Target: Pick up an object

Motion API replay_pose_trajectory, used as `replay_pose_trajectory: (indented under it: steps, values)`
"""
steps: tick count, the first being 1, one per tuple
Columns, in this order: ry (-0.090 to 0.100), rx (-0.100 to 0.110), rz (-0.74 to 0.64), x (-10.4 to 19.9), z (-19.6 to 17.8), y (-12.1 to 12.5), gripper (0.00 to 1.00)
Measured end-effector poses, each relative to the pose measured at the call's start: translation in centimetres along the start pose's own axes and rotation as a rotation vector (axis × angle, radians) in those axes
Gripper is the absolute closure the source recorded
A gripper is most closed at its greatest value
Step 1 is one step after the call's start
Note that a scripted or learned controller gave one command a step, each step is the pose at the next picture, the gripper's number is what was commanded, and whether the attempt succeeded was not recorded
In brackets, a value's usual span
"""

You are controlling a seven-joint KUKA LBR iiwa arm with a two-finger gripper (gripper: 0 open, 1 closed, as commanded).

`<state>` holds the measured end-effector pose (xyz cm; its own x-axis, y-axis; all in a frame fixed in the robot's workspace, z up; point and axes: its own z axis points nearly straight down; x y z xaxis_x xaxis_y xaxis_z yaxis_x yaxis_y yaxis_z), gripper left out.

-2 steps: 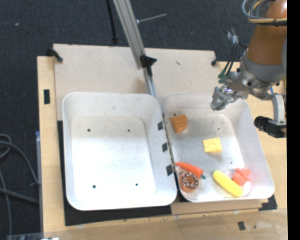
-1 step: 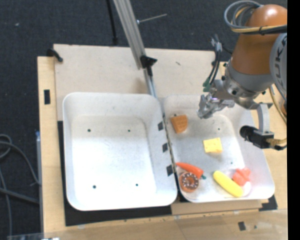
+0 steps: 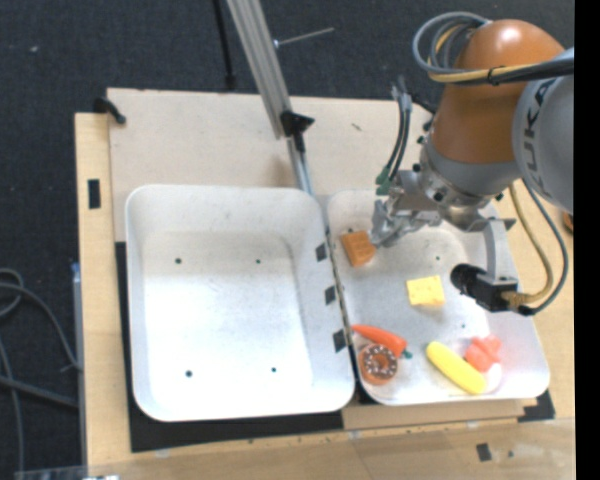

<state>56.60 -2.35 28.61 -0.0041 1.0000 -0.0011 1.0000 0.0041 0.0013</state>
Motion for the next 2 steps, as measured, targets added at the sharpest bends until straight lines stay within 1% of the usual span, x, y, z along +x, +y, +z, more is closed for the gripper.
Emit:
replay_pose_trajectory:
  steps: [1,2]
  values:
    - [0.001,0.001,-0.002,5.2,2.1,-1.0,1.00]
    - [0.003,0.001,-0.003,9.7,2.1,-2.7,1.00]
